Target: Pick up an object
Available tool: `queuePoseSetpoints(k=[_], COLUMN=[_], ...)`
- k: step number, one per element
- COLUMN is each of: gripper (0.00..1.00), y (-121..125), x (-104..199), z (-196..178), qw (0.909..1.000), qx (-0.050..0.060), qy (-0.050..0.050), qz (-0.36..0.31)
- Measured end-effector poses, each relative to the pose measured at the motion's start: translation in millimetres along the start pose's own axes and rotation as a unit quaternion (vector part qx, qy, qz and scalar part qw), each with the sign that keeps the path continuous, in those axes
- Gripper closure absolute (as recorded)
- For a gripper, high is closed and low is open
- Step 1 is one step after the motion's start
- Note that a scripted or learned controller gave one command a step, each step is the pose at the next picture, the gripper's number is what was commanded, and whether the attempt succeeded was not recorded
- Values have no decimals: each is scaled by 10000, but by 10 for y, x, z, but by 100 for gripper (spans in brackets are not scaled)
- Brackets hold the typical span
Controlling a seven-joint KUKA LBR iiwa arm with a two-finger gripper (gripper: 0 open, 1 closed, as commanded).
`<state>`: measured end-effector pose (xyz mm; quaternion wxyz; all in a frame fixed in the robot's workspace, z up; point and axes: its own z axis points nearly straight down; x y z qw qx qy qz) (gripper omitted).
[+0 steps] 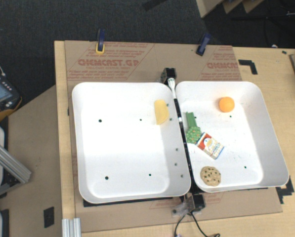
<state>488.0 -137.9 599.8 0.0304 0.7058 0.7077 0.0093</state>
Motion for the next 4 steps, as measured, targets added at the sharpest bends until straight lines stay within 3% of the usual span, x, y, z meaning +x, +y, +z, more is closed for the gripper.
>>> queuePoseSetpoints(k=[4], gripper=[100], y=[48], x=[-21], z=[-434], qw=[9999], qx=[-107], qy=[-51], qz=[-5])
